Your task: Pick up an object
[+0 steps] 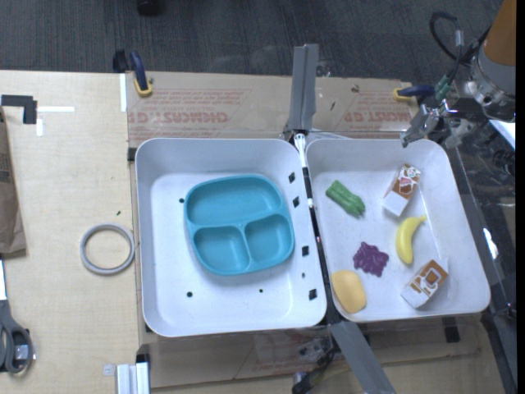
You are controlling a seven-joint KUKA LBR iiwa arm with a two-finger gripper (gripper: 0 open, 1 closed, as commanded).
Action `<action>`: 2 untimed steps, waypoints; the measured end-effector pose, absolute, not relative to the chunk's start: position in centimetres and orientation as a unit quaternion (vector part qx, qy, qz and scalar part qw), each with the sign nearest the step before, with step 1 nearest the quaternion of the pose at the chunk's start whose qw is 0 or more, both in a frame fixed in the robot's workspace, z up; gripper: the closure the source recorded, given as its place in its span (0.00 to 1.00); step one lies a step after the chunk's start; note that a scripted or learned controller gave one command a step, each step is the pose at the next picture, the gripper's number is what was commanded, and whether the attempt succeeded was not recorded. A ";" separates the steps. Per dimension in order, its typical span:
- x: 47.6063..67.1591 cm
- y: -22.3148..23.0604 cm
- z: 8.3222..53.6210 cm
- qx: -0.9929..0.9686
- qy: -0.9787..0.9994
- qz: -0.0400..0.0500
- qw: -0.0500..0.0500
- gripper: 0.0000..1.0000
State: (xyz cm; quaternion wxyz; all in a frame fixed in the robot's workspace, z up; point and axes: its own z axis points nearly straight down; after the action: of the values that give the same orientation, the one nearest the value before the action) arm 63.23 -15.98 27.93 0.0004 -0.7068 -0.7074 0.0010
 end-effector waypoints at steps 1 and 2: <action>65.7 -17.7 17.1 -0.649 -0.761 0.001 0.000 0.00; 60.3 -20.6 9.2 -0.617 -0.787 0.000 0.000 0.00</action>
State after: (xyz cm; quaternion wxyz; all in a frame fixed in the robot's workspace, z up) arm 60.27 -20.59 9.16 0.0001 -0.6169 -0.7871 0.0003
